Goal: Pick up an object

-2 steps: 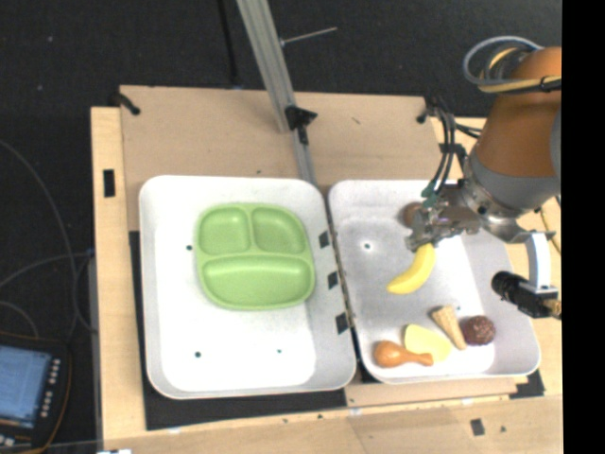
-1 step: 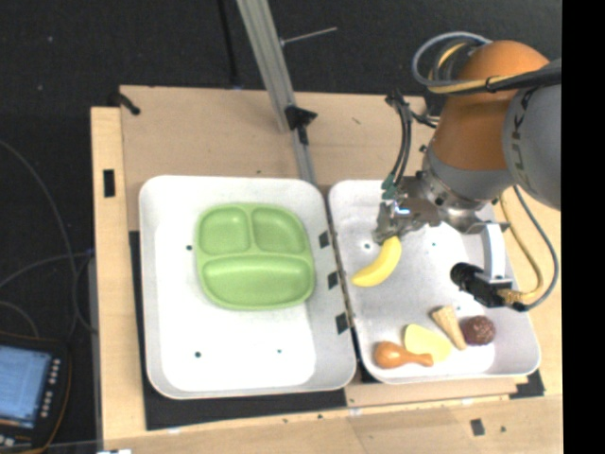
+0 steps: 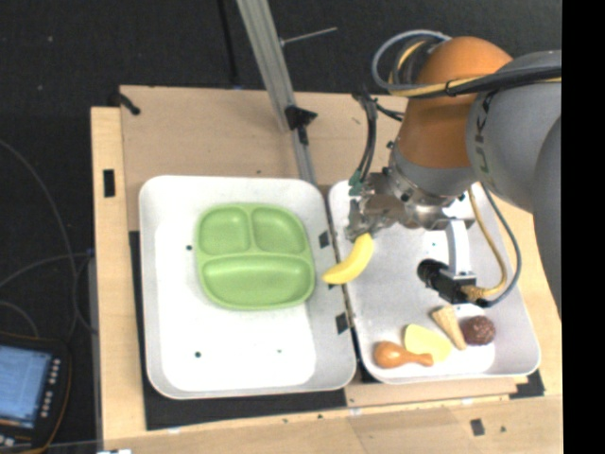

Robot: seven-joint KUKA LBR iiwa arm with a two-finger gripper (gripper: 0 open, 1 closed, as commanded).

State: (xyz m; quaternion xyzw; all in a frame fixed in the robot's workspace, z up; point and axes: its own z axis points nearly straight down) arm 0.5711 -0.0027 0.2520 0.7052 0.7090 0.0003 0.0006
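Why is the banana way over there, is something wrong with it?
The banana looks odd: it hangs tilted over the divide between the two bins, just below the gripper, not lying flat in the right bin like the other toys. Whether the gripper actually grips it is unclear.

End effector (image 3: 362,227) gripping banana (image 3: 348,261) above bin divide, green plate (image 3: 255,256) left

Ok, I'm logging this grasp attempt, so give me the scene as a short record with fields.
arm: reaching in over the right bin
gripper: above the banana's top end
banana: yellow, by the right bin's left wall
left bin: holds a green divided plate
right bin, near edge: orange toy, yellow piece, ice cream cone
grasp: cannot tell
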